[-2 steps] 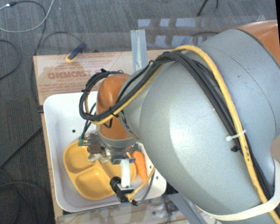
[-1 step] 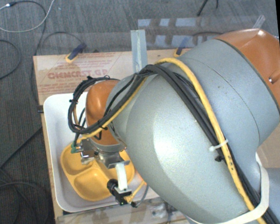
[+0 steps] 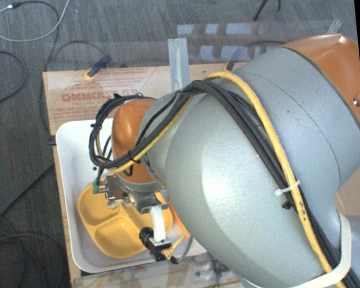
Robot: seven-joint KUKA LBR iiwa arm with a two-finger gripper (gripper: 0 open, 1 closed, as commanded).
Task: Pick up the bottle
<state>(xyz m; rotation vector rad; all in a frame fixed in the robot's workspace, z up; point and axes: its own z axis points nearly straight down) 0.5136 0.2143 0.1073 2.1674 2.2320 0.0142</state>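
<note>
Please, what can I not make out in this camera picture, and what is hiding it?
Right bin, camera view: the grey arm covers it and anything in it.
Left bin: its right part lies under the arm.
Yellow object: the arm hides its right side; its kind is unclear.
Bottle: I cannot tell where it lies.

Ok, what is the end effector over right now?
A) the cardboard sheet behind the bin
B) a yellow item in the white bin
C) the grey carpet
B: the end effector is directly above the yellow item, which lies inside the white bin.
</note>
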